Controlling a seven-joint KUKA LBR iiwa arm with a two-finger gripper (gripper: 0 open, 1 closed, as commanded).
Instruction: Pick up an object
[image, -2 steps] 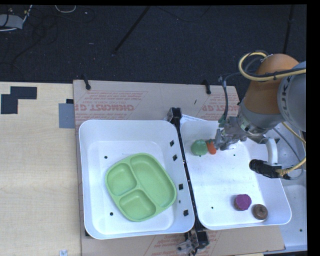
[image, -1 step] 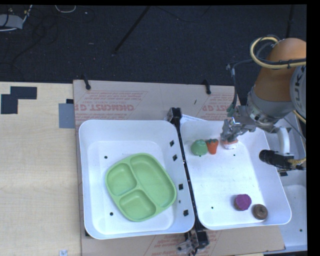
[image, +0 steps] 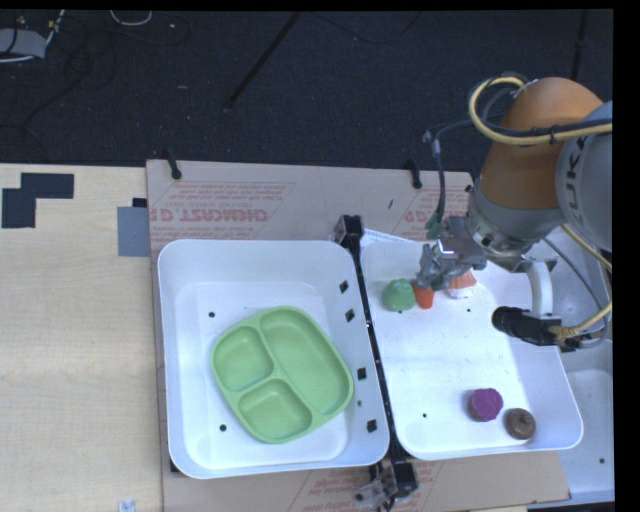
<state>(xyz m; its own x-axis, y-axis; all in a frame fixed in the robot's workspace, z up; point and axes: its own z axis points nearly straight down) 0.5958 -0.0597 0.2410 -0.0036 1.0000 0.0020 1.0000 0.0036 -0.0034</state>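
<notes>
My claw (image: 437, 272) hung low over the far end of the right shallow white plastic bin (image: 545, 420), its dark metal fingers pointing down; from my screen I could not tell whether they were apart or together, nor whether anything sat between them. Its tip was just above a small orange-and-white object (image: 425, 297), whose shape and long axis were too blurred to read. Going left to right: the left shallow white plastic bin (image: 185, 300) held a light green three-compartment plastic plate (image: 281, 373), lying flat. In the right bin, a small round green lump (image: 399, 295) lay just left of the orange piece. Well apart from these, near the front right corner, a round purple object (image: 485, 404) sat just beside a brown ring-shaped piece (image: 519, 423).
</notes>
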